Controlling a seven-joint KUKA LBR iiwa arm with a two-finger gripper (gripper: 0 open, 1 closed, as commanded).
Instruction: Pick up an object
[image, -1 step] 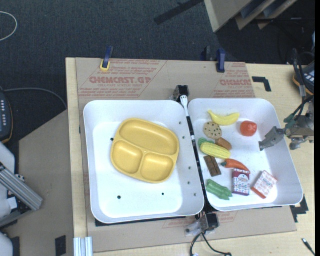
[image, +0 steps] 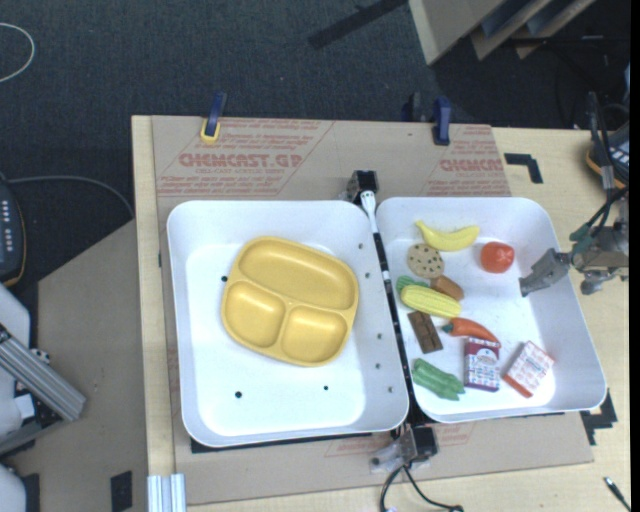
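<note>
While the gripper (image: 548, 270) is hanging over the right bin's (image: 566, 330) right side, whether it is open or closed cannot be told. Toy food is lying in that bin: banana (image: 447, 237), tomato (image: 497, 257), cookie (image: 425, 262), corn (image: 429, 300), carrot (image: 470, 328). A yellow divided plate (image: 289, 299) is sitting in the left bin (image: 200, 370).

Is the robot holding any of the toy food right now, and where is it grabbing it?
Nothing is held. The gripper hangs over the right bin's right side, apart from the tomato and the other toys, with nothing between its fingers.
</note>
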